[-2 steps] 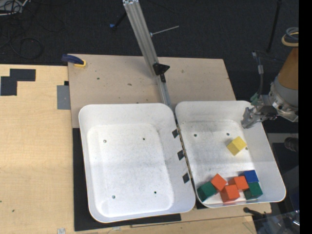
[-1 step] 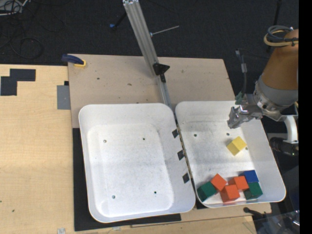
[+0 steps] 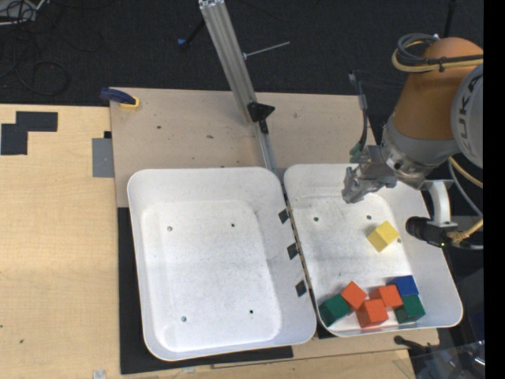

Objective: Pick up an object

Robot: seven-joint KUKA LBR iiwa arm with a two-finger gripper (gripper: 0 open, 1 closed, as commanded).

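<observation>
Pincer (image 3: 357, 189) hangs over right bin (image 3: 331, 181), far end; finger state cannot be told. Yellow cube (image 3: 383, 236) lies at its 4 o'clock, apart.

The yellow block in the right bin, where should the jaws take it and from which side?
Probably from straight above, across two opposite flat faces of the yellow block. It lies alone on the right bin floor, turned diagonal to the walls, so rotate the jaws to match.

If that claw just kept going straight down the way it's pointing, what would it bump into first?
Most likely the bare white floor of the right bin. The claw hangs over its far end, apart from the yellow block and the cluster of blocks nearer the camera. Height is hard to judge from this slanted view.
</observation>
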